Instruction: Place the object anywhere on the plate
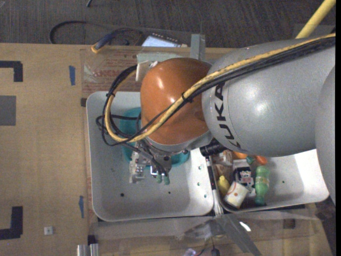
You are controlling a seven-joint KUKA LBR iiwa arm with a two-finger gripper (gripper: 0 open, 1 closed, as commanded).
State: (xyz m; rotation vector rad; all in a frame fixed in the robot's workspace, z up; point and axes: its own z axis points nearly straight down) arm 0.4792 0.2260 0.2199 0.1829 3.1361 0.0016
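Brown desk (42,159) carries two white bins side by side. Over the left bin (106,196) the arm's orange band hides most of a teal plate (129,122). The claw (149,170) hangs just below it, above the bin floor; whether it is clenched or grasping anything cannot be told. Assorted toys (242,180) crowd the right bin (298,188), well apart from the claw.

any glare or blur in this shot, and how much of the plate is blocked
Camera view: bright highlights sit on the grey arm and its orange band; the hand looks soft and slightly blurred; the arm covers most of the teal plate, leaving a sliver; the cluttered right bin is fairly sharp but partly shadowed.
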